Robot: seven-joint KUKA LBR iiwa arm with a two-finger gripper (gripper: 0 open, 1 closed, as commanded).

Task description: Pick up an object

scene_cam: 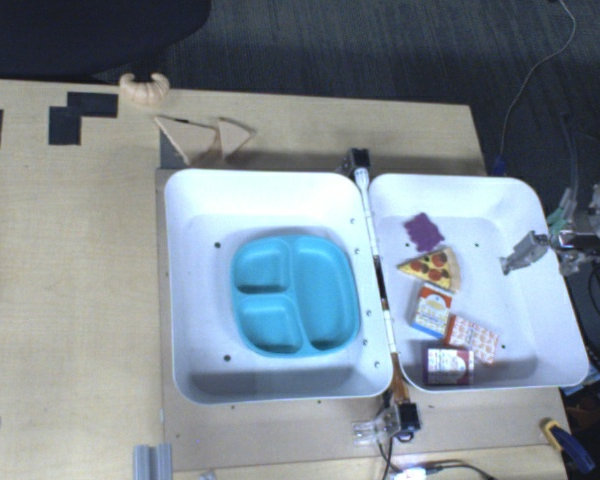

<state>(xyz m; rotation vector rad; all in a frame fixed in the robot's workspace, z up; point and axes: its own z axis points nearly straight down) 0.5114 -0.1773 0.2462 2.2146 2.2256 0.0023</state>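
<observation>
The right bin (525,196) holds several small objects. A purple piece (423,231) lies near its back left, with a toy pizza slice (432,267) just in front of it. Closer to the front are a small printed box (432,311), a red patterned packet (472,337) and a dark jar (447,365) lying on its side. My gripper (525,251) hangs over the right side of this bin, apart from all the objects and to the right of the pizza slice. Nothing shows in it.
The left bin (195,238) contains a blue divided tray (295,293). A rail (375,268) runs between the two bins. Cables hang at the right of the bench, and a tan clip (143,88) lies at the back left.
</observation>
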